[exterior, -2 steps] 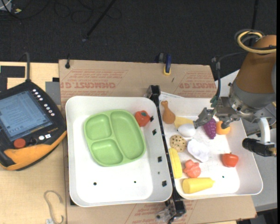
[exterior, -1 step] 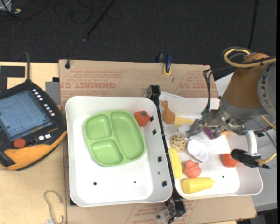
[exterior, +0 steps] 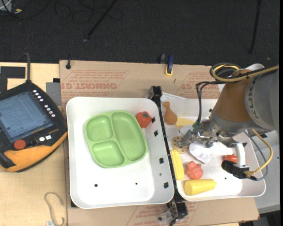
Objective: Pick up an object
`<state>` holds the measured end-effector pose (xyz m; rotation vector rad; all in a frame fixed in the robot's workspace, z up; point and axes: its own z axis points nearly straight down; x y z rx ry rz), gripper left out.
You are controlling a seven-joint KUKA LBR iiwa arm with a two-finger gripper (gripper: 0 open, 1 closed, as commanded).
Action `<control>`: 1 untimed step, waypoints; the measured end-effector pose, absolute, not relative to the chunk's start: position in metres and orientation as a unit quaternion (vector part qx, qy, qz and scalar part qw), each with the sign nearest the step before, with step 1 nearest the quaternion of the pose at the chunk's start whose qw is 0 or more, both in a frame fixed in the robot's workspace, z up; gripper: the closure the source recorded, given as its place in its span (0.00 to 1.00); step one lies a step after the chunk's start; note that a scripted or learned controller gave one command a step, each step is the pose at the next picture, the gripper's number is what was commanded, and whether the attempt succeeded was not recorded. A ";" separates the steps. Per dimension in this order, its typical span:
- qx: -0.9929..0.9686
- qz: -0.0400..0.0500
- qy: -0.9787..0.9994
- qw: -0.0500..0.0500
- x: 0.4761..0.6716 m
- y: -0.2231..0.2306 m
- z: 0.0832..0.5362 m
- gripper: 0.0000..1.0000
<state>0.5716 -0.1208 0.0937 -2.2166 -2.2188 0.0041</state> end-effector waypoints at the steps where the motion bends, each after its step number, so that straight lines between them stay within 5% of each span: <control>1: -0.709 -0.001 -0.705 0.000 0.573 -0.122 0.091 0.00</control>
